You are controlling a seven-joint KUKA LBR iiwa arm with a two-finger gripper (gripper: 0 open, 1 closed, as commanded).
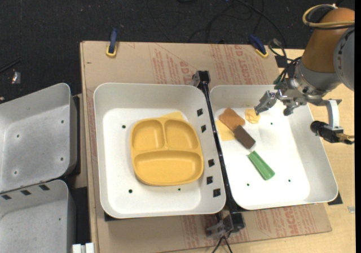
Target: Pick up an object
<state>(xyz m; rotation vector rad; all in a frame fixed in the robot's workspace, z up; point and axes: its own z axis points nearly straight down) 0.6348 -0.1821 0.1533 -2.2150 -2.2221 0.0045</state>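
- Cardboard sheet (pixel 146 60) under both bins carries faint red printing, too pale and skewed to read with any certainty.
- Left bin (pixel 107 133) holds a yellow divided tray (pixel 167 152) at centre frame.
- Right bin (pixel 304 184) holds a green block (pixel 261 165), its long axis running from upper left to lower right.
- Just above it lies a dark brown bar (pixel 245 137) on the same diagonal, touching an orange-brown piece (pixel 230 118) over a pale yellow sheet (pixel 224 132).
- A small yellow piece (pixel 251 116) sits near the bin's upper wall.
- The gripper (pixel 274 101) hovers at upper right of the frame, just beside the small yellow piece; its fingers stand apart with nothing between them.
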